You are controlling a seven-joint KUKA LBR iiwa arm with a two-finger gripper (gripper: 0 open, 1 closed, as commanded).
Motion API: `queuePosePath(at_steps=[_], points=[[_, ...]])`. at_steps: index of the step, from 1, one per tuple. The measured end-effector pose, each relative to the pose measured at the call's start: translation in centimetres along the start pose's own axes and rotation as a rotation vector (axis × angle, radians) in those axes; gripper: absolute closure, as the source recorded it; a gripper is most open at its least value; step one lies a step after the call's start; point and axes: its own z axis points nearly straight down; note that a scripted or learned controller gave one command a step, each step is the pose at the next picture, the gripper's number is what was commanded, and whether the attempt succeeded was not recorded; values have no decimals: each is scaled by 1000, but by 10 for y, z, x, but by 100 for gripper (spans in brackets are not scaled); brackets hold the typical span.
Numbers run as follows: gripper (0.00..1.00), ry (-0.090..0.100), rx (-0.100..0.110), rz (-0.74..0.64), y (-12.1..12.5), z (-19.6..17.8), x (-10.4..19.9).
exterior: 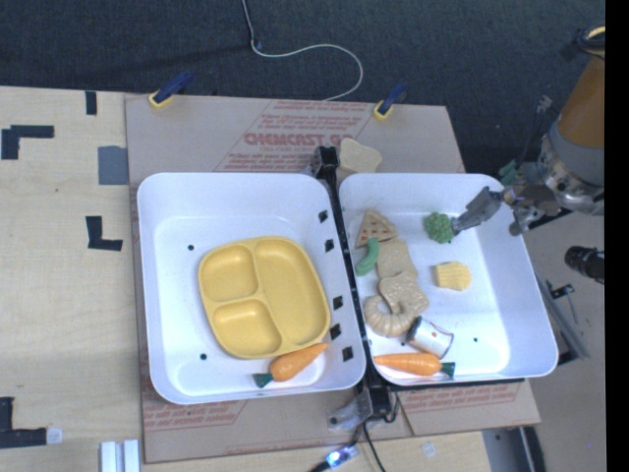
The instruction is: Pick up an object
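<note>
My gripper (488, 221) hangs over the right bin's (521, 293) upper right part, open, with nothing between its fingers. Its left finger (476, 209) points down-left, and its tip lies just beside a small green broccoli (438, 227). Below the broccoli is a yellow corn piece (452, 276). Along the bin's left side lie a tan wedge (374, 228), a green piece (368, 258), a beige pastry (395, 298) and a small can (429, 337). An orange carrot (407, 364) rests at the front edge.
The left bin (162, 224) holds a yellow divided plate (261, 295) and a second carrot (295, 362) at its front. A beige piece (360, 154) lies on the cardboard behind the bins. Two clamps (170, 88) and a white cable (305, 52) are at the back.
</note>
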Motion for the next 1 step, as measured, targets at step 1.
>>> queuePosePath(at_steps=[1], points=[[0,-3,-12,-3,2,-7,0]])
